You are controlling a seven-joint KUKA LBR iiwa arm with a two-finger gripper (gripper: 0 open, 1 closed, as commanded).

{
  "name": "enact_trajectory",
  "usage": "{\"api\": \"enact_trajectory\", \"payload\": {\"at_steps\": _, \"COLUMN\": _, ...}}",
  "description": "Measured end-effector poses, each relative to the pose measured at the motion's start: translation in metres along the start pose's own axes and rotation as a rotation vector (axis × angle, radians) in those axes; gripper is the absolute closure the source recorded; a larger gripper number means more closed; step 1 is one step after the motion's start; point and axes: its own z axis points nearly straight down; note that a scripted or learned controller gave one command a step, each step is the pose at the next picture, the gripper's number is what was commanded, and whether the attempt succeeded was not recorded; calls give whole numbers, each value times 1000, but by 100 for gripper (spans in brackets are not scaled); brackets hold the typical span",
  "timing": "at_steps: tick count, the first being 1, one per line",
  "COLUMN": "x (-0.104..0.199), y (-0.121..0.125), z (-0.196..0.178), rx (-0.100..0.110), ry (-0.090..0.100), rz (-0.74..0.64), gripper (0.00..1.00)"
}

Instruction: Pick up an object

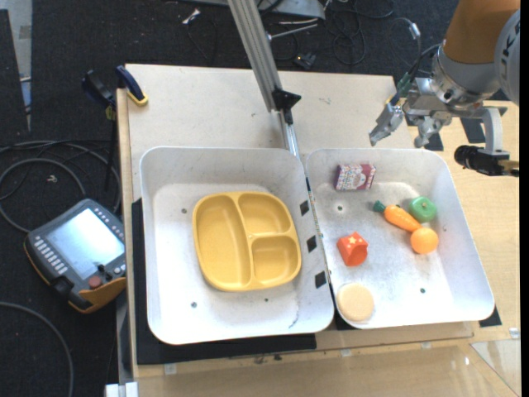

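Observation:
My gripper [407, 132] hangs above the far rim of the right bin [463, 296], its two fingers spread open with nothing between them. Below it in that bin lie a small pink carton [355, 176], a carrot [399, 216], a green round toy [424, 208], an orange ball [424, 240], a red pepper-like toy [353, 249] and a pale round biscuit [357, 302]. The carton is nearest to the gripper, down and to its left.
The left bin [165, 304] holds a yellow divided plate [246, 240]. A slanted metal pole [258, 44] ends at a black clamp between the bins' far edges. A teach pendant [76, 255] lies off the bench at left.

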Motion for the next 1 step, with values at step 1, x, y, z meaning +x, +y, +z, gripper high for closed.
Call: {"api": "enact_trajectory", "payload": {"at_steps": 1, "x": 0, "y": 0, "z": 0, "rx": 0, "ry": 0, "rz": -1, "gripper": 0}}
